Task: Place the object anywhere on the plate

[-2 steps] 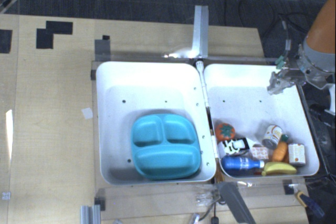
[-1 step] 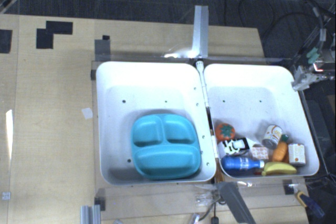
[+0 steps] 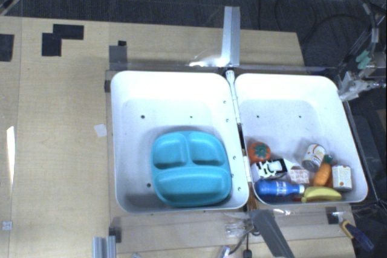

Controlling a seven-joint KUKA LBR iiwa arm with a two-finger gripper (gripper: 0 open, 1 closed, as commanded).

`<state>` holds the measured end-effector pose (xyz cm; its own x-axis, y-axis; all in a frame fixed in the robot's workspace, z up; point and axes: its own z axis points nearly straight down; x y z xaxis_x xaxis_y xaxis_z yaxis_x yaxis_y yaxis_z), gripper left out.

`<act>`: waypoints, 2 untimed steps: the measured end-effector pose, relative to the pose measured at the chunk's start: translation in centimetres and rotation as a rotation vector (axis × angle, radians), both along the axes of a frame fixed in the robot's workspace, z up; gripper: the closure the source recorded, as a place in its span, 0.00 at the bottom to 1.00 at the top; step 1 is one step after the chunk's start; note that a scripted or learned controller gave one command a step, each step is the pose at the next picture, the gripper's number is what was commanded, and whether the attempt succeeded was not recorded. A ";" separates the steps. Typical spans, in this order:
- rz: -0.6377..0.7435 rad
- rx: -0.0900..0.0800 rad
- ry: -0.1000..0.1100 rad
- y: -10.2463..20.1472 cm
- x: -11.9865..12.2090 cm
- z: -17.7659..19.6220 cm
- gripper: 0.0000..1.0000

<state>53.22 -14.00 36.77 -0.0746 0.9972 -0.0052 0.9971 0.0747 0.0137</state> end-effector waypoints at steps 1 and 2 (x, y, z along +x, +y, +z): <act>-0.121 0.005 0.011 4.9 -1.1 -12.0 1.00; -0.122 0.005 0.010 4.9 -1.1 -12.0 0.00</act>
